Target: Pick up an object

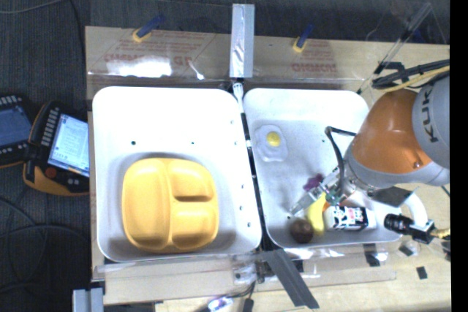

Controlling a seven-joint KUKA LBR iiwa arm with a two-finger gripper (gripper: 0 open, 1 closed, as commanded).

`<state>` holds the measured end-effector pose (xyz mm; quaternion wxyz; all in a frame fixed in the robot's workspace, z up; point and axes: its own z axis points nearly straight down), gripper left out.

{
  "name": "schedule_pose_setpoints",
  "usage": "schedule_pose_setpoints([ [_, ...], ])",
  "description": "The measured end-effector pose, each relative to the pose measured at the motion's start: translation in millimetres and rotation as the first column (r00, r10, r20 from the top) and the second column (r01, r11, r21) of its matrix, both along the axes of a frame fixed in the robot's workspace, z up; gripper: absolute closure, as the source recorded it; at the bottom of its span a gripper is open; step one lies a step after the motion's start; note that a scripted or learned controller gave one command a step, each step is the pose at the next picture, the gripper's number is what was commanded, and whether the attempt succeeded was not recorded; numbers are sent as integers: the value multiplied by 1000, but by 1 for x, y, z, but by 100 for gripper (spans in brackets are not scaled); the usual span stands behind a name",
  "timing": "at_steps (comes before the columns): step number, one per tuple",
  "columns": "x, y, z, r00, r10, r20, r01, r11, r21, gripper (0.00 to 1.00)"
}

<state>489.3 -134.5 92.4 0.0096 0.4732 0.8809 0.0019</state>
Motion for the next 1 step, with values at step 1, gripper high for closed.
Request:
schedule_pose_setpoints([
  [1, 2, 1, 10, 1000, -1, 5, 1, 1000, 2, 100],
])
